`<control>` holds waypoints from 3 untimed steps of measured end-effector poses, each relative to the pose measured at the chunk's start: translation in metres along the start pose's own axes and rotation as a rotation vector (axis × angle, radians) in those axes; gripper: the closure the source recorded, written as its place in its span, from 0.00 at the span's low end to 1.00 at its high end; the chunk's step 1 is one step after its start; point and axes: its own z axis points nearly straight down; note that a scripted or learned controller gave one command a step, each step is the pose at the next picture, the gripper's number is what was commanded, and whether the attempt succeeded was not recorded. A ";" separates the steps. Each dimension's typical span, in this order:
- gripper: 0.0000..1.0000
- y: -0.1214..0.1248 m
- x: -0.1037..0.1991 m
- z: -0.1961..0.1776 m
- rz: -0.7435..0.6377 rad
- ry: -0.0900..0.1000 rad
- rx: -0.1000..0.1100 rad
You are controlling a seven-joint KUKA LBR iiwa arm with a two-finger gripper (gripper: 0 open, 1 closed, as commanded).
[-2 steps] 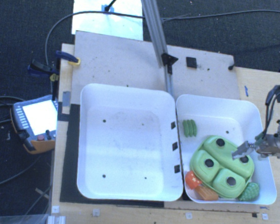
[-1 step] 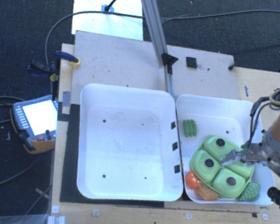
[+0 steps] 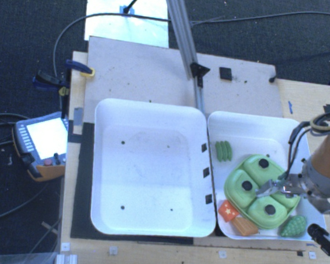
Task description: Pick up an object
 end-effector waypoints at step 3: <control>1.00 0.005 -0.008 -0.055 0.000 0.006 0.015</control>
